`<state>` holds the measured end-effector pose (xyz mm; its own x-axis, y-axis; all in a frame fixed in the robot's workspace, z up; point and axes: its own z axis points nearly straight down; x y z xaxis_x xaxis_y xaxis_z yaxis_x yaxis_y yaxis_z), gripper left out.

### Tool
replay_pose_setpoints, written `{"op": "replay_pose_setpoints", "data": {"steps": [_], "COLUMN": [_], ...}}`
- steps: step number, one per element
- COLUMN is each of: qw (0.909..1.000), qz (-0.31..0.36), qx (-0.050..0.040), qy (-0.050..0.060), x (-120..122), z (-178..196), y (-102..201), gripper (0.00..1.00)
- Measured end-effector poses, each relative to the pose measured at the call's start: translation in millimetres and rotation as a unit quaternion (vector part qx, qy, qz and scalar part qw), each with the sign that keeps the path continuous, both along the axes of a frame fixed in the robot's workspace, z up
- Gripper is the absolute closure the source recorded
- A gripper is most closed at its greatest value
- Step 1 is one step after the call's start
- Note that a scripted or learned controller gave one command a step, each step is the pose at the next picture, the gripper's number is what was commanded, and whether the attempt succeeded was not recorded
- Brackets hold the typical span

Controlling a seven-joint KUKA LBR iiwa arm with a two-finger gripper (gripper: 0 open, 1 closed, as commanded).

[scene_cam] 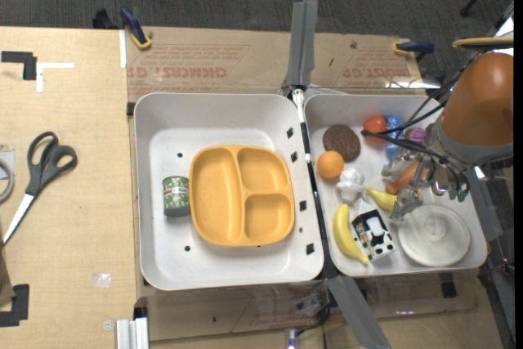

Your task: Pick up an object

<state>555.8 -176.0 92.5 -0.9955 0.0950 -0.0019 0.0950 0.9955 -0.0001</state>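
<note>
My gripper [411,194] hangs low in the right bin [482,261], under the grey arm with its orange band [488,94]. It sits just above the rim of a clear round plate [433,237], beside a small yellow banana [381,198] and an orange carrot-like piece [399,173]. Nothing shows as held. To its left lie a white crumpled object [351,182], an orange [330,164], a brown disc [341,141], a larger banana [346,234] and a black-and-white box [373,231]. A red ball [374,125] and a blue piece [394,125] lie at the back, partly behind cables.
The left bin [155,257] holds a yellow divided plate [242,195] and a small green can [176,196]. Scissors [41,167] lie on the bench at the left. A grey divider bar [302,45] runs between the bins at the back.
</note>
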Motion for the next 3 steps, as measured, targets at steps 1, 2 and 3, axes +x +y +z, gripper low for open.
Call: {"op": "replay_pose_setpoints", "data": {"steps": [1, 2, 3], "qw": [0.9987, 0.9997, 1.0], "qz": [0.05, -0.023, -0.007], "qx": [-0.0002, -0.0001, -0.0001], "qy": [-0.002, -0.002, -0.001], "x": [5, 34, -5], "z": [0, 1, 0], "y": [84, 75, 37], "gripper": [0.0, 0.0, 0.0]}}
